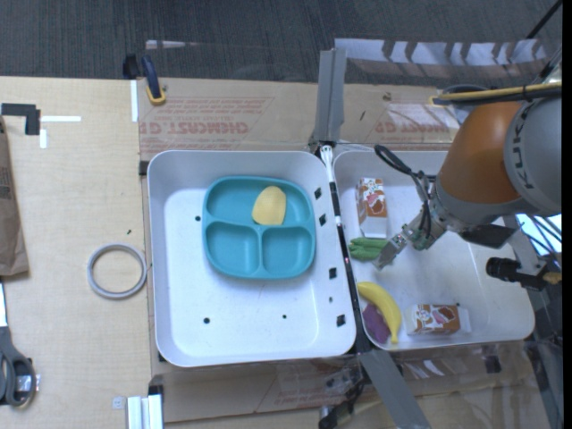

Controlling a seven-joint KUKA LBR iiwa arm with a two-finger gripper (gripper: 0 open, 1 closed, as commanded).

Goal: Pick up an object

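Note:
The right bin (500, 324) holds a green pod-shaped object (365, 248) at its left side, a yellow banana (382, 307) lying over a purple item (374, 322), and two red-and-white packets, one at the back (372, 206) and one at the front (437, 319). My gripper (391, 251) hangs low over the right bin, its tip right beside the green object's right end. In the left bin a teal divided plate (234, 239) carries a pale yellow round object (269, 206) in its back compartment.
A grey ring (117, 270) lies on the wooden bench left of the left bin (170, 311). Cardboard lies behind the bins. A metal divider (329, 105) rises between the bins at the back. Cables and a black fitting (518, 271) sit on the right.

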